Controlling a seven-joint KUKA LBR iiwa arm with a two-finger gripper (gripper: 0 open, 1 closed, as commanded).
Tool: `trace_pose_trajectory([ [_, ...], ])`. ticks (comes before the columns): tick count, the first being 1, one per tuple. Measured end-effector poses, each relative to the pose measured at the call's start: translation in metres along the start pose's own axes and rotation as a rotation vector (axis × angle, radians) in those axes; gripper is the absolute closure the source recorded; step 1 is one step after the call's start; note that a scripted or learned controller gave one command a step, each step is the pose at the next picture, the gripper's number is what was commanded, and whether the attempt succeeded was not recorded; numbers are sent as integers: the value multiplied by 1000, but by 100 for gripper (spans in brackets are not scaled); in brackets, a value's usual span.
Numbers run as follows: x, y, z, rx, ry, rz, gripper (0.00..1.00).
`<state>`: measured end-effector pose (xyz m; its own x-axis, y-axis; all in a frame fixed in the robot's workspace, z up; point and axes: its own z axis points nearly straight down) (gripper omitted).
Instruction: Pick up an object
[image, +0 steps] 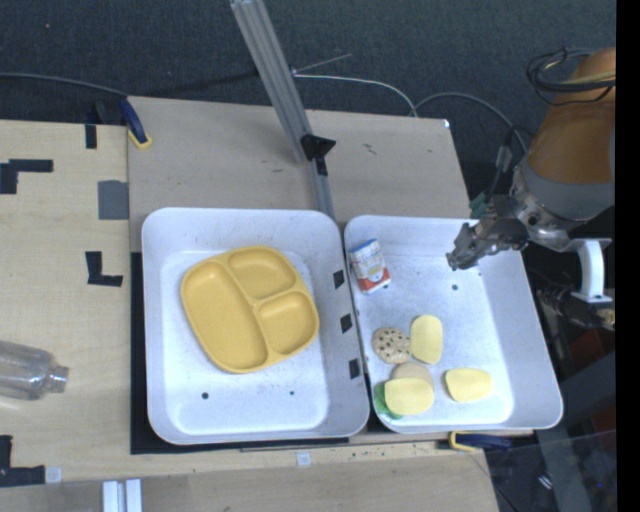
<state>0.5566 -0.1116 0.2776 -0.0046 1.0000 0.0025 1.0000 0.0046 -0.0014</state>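
From the camera above the bench, you see the arm coming in from the right side. Its orange band sits up high, and the grey wrist bends down and to the left. The gripper hangs over the top right part of the right bin, close to the bin's far right corner. It points down at a slant toward the white floor of the bin. The tips are dark and small, so you cannot tell how wide they are. Nothing shows between them.

In that same bin, look for the things to pick up. A small carton with red and blue on it lies near the bin's left wall, well apart from the gripper. Lower down lies a brown cookie, touching a yellow piece just to its right. Below them, a second yellow piece lies on something green at the near edge, and a third yellow piece lies just beside it.

The left bin holds a yellow tray with three parts. A clear bottle lies on the bench at the far left.
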Motion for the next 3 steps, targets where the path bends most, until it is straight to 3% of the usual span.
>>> trace_pose_trajectory([
  [1,-67,-36,187,2,-3,8,100],
  [2,-71,-30,187,0,1,2,100],
  [3,-22,15,178,-3,-1,-3,100],
])
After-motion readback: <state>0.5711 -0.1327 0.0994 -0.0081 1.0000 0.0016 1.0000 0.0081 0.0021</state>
